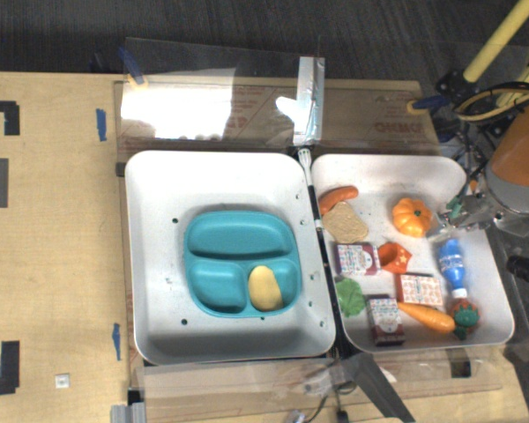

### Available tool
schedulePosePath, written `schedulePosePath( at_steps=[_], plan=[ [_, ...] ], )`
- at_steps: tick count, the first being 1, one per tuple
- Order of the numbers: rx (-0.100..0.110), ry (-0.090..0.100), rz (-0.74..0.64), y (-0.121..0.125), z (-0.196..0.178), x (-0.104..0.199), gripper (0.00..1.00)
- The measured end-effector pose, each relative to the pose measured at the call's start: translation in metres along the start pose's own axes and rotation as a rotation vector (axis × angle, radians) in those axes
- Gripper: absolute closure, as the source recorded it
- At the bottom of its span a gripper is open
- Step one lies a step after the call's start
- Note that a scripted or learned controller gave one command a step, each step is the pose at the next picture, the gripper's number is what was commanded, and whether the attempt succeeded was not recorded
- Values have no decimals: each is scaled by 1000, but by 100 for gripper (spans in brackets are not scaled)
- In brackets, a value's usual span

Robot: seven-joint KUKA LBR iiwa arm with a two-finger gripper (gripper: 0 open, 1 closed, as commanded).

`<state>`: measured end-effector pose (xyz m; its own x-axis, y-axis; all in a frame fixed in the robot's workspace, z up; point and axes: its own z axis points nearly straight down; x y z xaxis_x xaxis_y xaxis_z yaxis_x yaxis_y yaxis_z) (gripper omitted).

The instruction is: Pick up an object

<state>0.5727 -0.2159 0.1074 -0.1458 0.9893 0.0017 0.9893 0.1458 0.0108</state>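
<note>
Nothing is visibly held by the jaws, a small metal tip at the right white bin's right rim, and whether they are parted cannot be told. Just left of them sits a ribbed orange toy pumpkin, just below them a glossy blue plastic bottle, further down a tapered toy carrot. Far left, a smooth yellow potato lies in a teal compartment tray.

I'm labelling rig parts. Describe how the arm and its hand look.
The arm enters from the right edge: a rounded orange band above a grey wrist section. The hand is small, metallic grey, with greenish bits near its tip. Finer detail is too blurred to tell.
</note>
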Motion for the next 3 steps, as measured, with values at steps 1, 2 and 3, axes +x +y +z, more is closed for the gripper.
schedulePosePath(
  at_steps=[1, 2, 3],
  plan=[
    [3, 6, -2, 1, 1, 3, 0],
    [-2, 2, -2, 2, -10, 2, 100],
    [6, -4, -229, 54, -28, -14, 100]
  ],
)
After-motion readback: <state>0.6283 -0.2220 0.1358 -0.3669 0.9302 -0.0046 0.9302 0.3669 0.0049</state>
